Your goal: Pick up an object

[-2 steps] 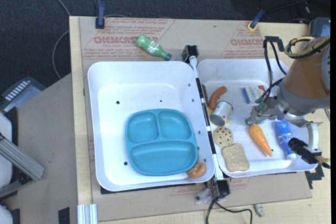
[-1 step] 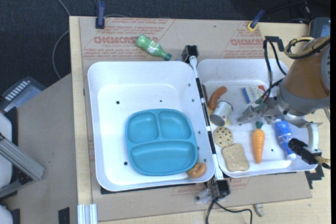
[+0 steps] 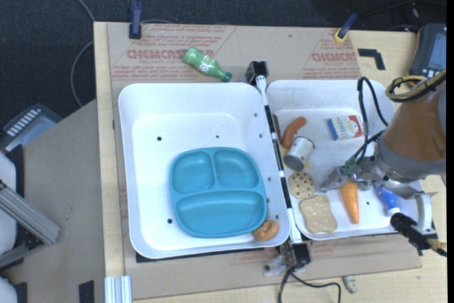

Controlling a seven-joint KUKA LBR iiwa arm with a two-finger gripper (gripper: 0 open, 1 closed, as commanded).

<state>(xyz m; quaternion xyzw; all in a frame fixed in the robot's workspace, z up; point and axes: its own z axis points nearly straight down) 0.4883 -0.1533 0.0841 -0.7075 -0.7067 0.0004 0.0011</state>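
- Orange carrot [image 3: 350, 200] lies in the right bin [image 3: 320, 91], point toward the near rim, just under the hand [image 3: 345, 174].
- Hand sits at the carrot's top end, close to touching it; grip state cannot be told from this slant, and nothing is seen between its tips.
- Grey arm [image 3: 415, 135] with its orange band reaches in over the right bin's right edge.
- Left of the carrot: slice of bread [image 3: 317, 214] at the near rim, a round cookie [image 3: 301, 185] just above the bread, a tin can [image 3: 299, 152] on its side above that, and a sausage [image 3: 293, 129] beyond the can.
- Beyond the carrot, toward the far wall: a small blue-and-white carton [image 3: 344, 127].
- Right of the carrot: a blue item [image 3: 387, 200], partly hidden by the arm.
- Left bin [image 3: 142, 110] holds a blue divided plate [image 3: 217, 190]; a brown doughnut [image 3: 267, 229] touches the plate's near right corner.
- Green bottle [image 3: 206, 64] lies on the surface [image 3: 170, 42] beyond the left bin.
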